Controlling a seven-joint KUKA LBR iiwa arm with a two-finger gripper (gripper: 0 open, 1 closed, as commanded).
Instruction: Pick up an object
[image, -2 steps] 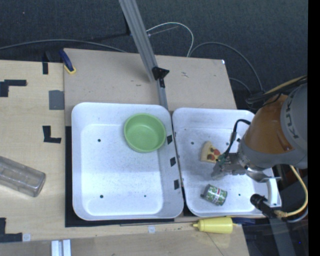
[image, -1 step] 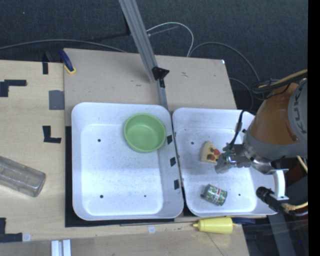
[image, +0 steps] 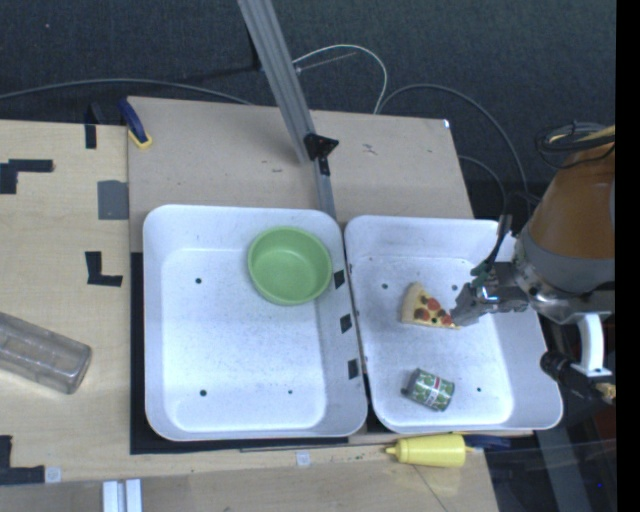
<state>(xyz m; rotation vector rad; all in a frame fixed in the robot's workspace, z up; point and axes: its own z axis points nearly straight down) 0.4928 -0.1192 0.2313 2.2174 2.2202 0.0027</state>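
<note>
The claw (image: 462, 312) sits low in the right bin (image: 500, 400), touching the pizza slice (image: 424, 306) (whether it grips, I cannot tell).

Bowl (image: 289, 265): plain green. Pizza slice (image: 424, 306): yellow with red spots. Can (image: 429, 389): green. Bottle (image: 432, 451): yellow. 2 bins (image: 180, 330): white.

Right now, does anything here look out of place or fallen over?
Yes. The green can lies on its side in the right bin. The yellow bottle lies outside, against that bin's front rim, and a clear container lies on the bench at the left.
</note>
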